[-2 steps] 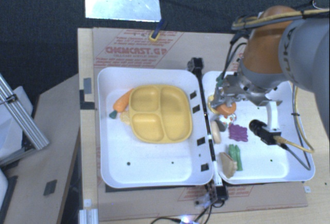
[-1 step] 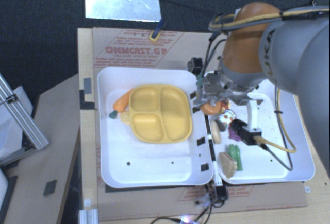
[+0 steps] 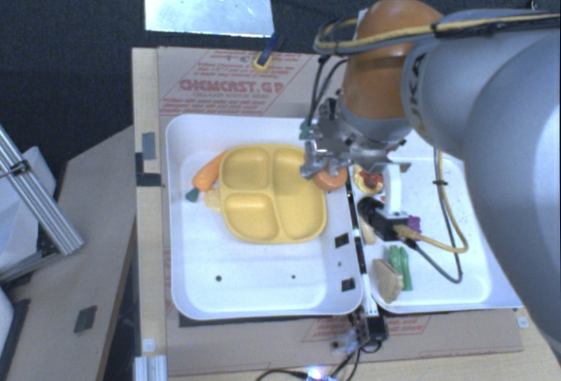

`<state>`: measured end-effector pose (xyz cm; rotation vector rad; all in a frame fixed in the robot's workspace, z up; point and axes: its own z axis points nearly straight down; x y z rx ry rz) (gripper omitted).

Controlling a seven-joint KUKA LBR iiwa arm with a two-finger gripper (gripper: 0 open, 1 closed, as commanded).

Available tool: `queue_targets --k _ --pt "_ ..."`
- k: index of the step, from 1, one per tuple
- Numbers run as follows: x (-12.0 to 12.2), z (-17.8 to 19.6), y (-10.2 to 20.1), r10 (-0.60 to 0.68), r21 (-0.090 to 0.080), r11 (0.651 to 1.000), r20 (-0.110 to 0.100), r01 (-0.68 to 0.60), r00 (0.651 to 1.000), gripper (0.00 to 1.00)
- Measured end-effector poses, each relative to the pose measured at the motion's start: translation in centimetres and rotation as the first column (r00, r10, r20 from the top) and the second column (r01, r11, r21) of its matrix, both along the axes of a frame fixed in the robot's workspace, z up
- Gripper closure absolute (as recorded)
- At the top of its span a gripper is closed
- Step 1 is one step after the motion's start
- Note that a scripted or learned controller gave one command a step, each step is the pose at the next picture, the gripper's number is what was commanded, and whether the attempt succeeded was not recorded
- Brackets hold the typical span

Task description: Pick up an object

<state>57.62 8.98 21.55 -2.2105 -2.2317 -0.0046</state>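
The gripper point(image 3: 323, 162) hangs low over the right edge of the left bin point(image 3: 188, 283), close to the wall shared by the two bins. Whether its jaws are spread or pressed together cannot be told, as the wrist hides them. An orange piece point(image 3: 330, 179) lies just below and beside the gripper, touching the right edge of the yellow divided plate point(image 3: 263, 195); nothing shows it pinched. An orange carrot point(image 3: 207, 172) rests against the plate's left edge, near the bin's left wall. In the right bin point(image 3: 473, 278), a green item point(image 3: 401, 265) and a tan item point(image 3: 387, 279) lie near the front left corner, and a purple item point(image 3: 412, 222) sits further back.
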Motion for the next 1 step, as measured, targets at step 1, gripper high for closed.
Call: queue_targets --k 1 --pt "0.01 -0.03 1.94 -0.003 -0.001 1.0 0.0 0.003 1.0 1.0"
